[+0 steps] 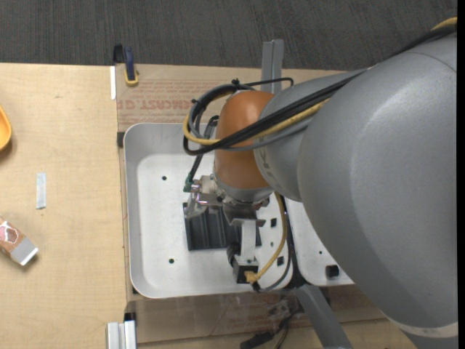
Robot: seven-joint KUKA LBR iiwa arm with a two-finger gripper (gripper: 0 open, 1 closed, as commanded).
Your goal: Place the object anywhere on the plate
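You cannot tell the tool's (205,231) state above the white bin (149,217), so it may lift off empty.

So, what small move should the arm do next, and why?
Probably raise the hand straight up a little. It sits low over the floor of the white bin, and the arm hides whatever lies under it, so a short lift would uncover that spot before any further move.

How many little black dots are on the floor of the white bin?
2 that I can see on the white bin: one dot near the upper left, one dot near the lower left. The arm covers much of the bin, so more may be hidden.
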